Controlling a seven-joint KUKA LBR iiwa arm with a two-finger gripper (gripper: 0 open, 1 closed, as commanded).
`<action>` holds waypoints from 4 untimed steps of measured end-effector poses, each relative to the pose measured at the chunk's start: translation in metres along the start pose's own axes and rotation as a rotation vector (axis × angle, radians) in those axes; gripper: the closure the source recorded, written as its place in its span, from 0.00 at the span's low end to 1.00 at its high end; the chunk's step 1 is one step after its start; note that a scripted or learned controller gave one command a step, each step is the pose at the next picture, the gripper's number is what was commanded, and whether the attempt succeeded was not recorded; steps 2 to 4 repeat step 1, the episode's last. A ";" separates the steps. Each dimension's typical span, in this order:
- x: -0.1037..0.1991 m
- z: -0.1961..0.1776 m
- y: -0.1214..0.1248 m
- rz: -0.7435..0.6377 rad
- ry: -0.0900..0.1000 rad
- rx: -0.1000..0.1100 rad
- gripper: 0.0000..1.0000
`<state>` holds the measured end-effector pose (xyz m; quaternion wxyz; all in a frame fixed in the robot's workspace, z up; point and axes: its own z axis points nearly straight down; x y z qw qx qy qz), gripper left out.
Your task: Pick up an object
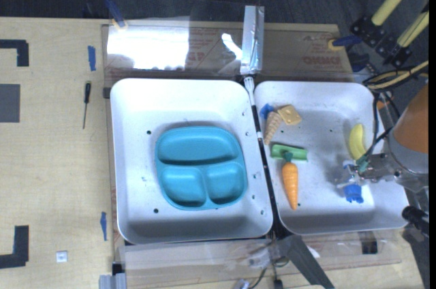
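The gripper (353, 175) sits low in the right bin (320, 216), at its arm-side edge, and this looks like the reach-and-grasp step: nothing is lifted yet. Whether it is apart or together I cannot tell; the metal parts at its tip blur into the cables. Nothing shows clamped in it.

Just below the tip lies a small blue piece (353, 194), touching or nearly so. A banana (357, 140) stands just above it. Further off, toward the bin divider, lie a carrot (290, 183) with a green block (289, 152) at its top, and beyond them a cone (274, 123) and a tan piece (291, 116). Well away, in the left bin (136, 103), rests a blue tray (201, 165).

The blue piece seems the likeliest target. The next move calls for centring over it, straddling it and closing before any lift; it is small and flat, so a miss looks easy.
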<state>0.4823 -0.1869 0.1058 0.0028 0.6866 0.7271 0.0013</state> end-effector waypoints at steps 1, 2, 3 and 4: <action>0.072 -0.122 0.004 0.053 0.002 -0.001 1.00; 0.072 -0.122 0.004 0.053 0.002 -0.001 1.00; 0.072 -0.122 0.004 0.053 0.002 -0.001 1.00; 0.072 -0.122 0.004 0.053 0.002 -0.001 1.00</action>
